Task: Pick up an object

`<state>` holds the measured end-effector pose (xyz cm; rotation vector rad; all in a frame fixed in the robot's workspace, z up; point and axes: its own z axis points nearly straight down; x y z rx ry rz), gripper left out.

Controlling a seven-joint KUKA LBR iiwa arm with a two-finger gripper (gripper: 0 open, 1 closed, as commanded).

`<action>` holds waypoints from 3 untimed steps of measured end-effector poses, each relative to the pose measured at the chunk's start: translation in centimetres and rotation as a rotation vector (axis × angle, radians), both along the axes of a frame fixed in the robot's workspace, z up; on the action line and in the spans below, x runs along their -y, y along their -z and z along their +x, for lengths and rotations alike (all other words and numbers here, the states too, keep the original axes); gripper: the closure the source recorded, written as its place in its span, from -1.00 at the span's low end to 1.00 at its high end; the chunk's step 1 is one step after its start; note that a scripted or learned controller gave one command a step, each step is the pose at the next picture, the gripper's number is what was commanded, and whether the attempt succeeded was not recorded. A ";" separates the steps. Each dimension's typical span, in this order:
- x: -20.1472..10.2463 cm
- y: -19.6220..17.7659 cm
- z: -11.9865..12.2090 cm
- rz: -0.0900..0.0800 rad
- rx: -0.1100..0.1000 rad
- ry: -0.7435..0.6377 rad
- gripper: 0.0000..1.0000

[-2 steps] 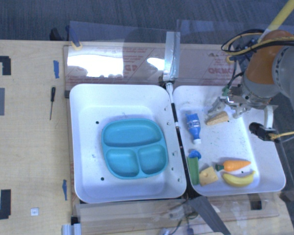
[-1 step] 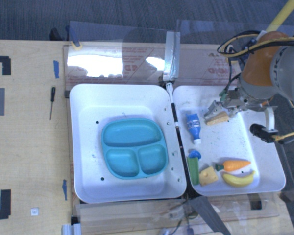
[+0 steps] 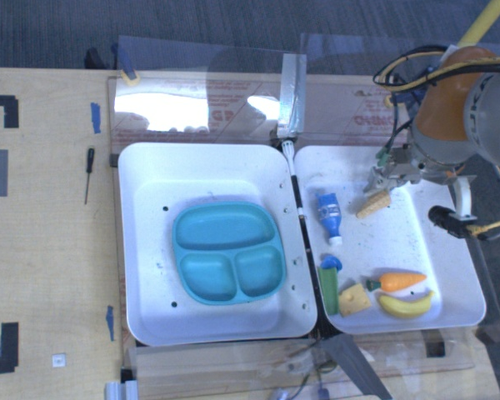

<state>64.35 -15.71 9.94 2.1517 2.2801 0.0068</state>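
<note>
My gripper (image 3: 392,176) hangs over the far part of the right bin (image 3: 450,261), under the orange-banded wrist. A tan stick-like piece (image 3: 372,204) lies tilted just below and left of it, its upper end touching or nearly touching the gripper. A blue and white tube (image 3: 329,216) lies near the bin's left wall. Along the near side sit a green marker with a blue cap (image 3: 328,283), a yellow chunk (image 3: 355,298), a toy carrot (image 3: 397,281) and a banana (image 3: 406,305).
The left bin (image 3: 142,223) holds a teal divided plate (image 3: 227,251). A clear panel (image 3: 208,98) stands behind both bins. A black screwdriver (image 3: 88,173) lies on the wooden bench to the left. Cables (image 3: 408,65) loop above the wrist.
</note>
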 end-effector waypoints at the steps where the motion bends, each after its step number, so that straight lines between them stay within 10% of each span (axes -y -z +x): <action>1: -6.9 -6.0 2.6 0.003 0.002 0.064 1.00; 2: -12.5 -8.8 2.5 0.003 -0.001 0.106 1.00; 3: -13.0 -13.5 -4.9 0.002 -0.005 -0.040 1.00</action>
